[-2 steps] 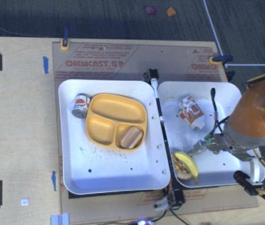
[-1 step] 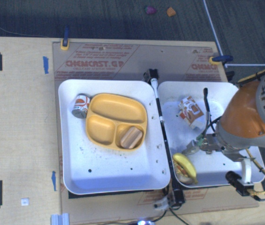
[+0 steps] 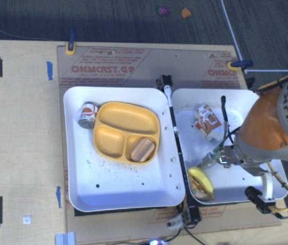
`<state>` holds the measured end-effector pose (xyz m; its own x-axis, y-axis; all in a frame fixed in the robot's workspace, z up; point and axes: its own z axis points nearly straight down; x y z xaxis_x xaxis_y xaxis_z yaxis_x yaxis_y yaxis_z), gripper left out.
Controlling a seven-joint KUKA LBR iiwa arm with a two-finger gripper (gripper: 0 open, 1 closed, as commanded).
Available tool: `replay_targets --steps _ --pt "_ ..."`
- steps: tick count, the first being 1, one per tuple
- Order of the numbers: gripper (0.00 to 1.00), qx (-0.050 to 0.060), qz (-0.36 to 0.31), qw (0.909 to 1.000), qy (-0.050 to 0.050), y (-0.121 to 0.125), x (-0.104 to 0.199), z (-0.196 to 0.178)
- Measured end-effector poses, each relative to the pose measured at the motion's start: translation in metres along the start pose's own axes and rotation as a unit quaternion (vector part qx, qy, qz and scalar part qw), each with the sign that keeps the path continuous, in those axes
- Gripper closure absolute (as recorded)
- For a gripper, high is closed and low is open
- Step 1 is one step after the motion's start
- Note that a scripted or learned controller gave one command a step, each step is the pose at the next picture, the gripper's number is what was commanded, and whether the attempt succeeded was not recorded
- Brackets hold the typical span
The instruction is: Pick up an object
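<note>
a: how far has the arm [image 3: 273, 129] got with picking something up?

b: not far, judging by this. the gripper [image 3: 208, 162] is low inside the right bin [image 3: 235, 188], near the bin's middle, and nothing can be seen held in it. whether the jaws are open or closed cannot be told; the tip is small and blurred.

a: what could it take?

b: closest is the banana [image 3: 201, 181], lying at the near left corner of the right bin, just below the gripper and apart from it. a crumpled snack packet [image 3: 207, 120] sits toward the far side of the same bin, also untouched.

a: and the other bin?

b: the left bin [image 3: 82, 188] holds a yellow divided tray [image 3: 126, 117] with a bread roll [image 3: 142, 149] in its near right compartment, and a small can [image 3: 87, 115] touching the tray's far left edge. all of that is well apart from the gripper.

a: so what remains?

b: probably the whole grasp: closing on an object, likely the banana, and then lifting it clear.
</note>
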<state>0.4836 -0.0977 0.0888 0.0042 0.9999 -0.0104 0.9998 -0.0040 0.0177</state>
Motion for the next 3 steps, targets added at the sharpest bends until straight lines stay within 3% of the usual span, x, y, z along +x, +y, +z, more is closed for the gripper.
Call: replay_targets --steps 3 --pt "0.00 0.000 -0.001 1.0000 0.001 0.0000 -0.0005 -0.0001"
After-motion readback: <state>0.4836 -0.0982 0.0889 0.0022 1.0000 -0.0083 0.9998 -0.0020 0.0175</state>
